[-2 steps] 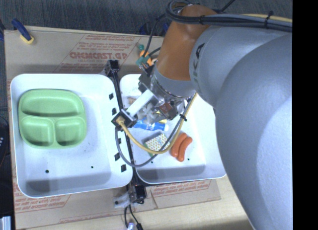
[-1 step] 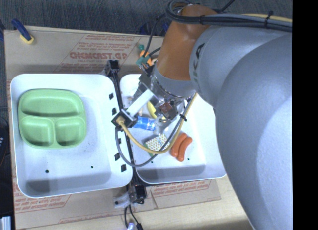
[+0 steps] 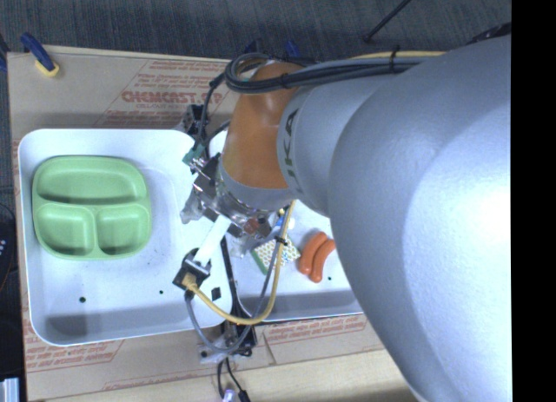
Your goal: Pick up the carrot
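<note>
We see small orange carrot (image 3: 314, 255) lying in right white bin (image 3: 304, 305), just right of tool (image 3: 252, 233); tool state: cannot tell.

Light was even and fairly bright, with soft glare on the grey arm (image 3: 417, 183) and a dull shadow in the left bin's (image 3: 104, 313) near-left corner; focus was slightly soft.

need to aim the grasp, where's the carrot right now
The carrot lies in the right bin, just right of the gripper and tucked against the grey arm.
</note>
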Tool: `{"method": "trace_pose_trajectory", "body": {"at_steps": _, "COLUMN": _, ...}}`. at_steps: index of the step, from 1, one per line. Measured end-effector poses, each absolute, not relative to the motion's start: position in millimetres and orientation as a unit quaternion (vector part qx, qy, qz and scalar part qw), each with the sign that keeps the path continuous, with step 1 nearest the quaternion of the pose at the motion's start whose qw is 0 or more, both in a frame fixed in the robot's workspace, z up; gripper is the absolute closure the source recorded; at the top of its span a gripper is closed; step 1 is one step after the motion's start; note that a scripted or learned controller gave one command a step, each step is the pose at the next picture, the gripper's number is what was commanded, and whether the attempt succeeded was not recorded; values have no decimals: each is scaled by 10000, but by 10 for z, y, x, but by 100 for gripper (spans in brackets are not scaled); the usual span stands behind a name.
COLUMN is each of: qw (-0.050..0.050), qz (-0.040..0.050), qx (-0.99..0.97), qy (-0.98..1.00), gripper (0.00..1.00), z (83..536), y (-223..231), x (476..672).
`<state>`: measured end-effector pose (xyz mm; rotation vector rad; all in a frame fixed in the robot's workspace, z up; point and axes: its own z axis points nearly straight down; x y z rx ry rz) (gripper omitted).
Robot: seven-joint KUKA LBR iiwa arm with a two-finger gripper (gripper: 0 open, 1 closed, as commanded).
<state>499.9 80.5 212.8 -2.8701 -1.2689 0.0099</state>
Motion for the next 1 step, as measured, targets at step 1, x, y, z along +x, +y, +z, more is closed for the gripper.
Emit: {"method": "trace_pose_trajectory", "body": {"at_steps": 1, "qw": 13, "qz": 24, "qx": -8926, "qy": -4509, "gripper": 0, "z": 1910, "y": 846, "x": 5694}}
